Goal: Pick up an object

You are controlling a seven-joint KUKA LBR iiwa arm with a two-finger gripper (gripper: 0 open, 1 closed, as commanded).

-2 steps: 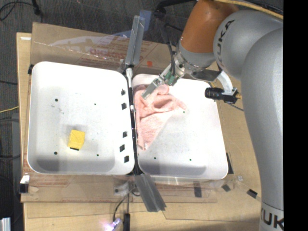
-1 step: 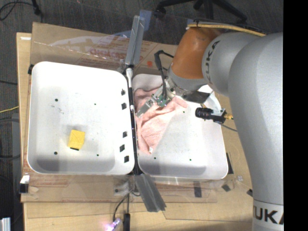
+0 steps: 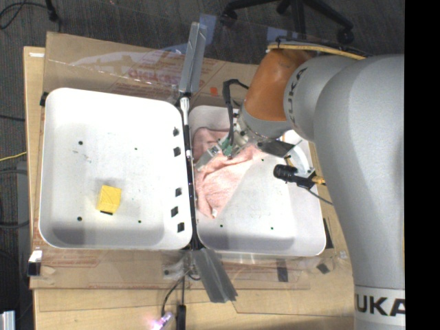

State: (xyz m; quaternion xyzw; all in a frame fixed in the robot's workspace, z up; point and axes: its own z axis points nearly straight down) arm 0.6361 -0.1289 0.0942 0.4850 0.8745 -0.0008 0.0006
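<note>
Pink cloth [image 3: 218, 181], crumpled against the left wall of the right bin [image 3: 302, 236], lies under my claw [image 3: 229, 148], which is down at its upper edge; whether it has closed I cannot tell. Judged step: grasping; next, a straight lift. Yellow block [image 3: 109, 199] sits well apart in the left bin [image 3: 69, 108].

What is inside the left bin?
A yellow sponge lies on the floor of the left bin, near the front. The floor around it is in plain sight, with nothing covered.

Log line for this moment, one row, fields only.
arm: over right bin | gripper: down at pink cloth, grasp unconfirmed | left bin: yellow block untouched | step: pick in progress
</note>
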